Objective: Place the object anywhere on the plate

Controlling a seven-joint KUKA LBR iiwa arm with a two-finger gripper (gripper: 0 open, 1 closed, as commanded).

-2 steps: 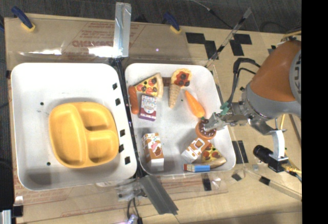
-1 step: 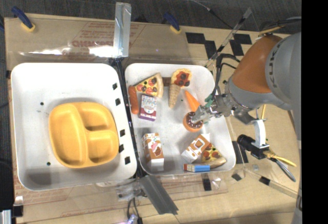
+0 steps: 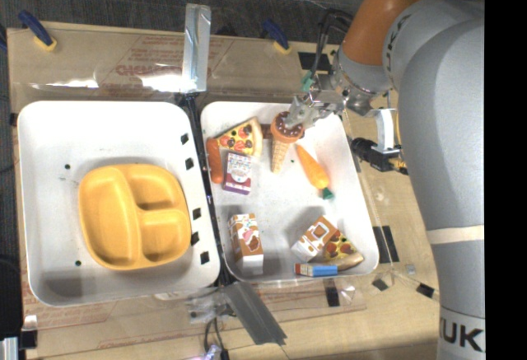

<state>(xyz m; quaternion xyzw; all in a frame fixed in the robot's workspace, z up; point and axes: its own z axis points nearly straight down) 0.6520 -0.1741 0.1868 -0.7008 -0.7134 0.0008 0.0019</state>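
Gripper [image 3: 303, 107] at far edge of right bin [image 3: 354, 185], directly above ice-cream cone [image 3: 282, 140] (finger state: can't tell). Cone lies betw. pizza slice [image 3: 239, 138] and carrot [image 3: 312, 170]. Yellow plate [image 3: 133, 214] sits in left bin [image 3: 41, 152].

Hidden and cut-off parts around the right bin

The hand [image 3: 298, 113] sits over the top of the ice-cream cone [image 3: 282, 144], so the cone's upper end is partly covered and the finger spacing is too small to tell. The arm [image 3: 445, 144] runs off the right and bottom edges. The print on the small cartons [image 3: 246, 236] is too blurred to read. The worktop [image 3: 403, 218] is partly hidden beneath the arm.
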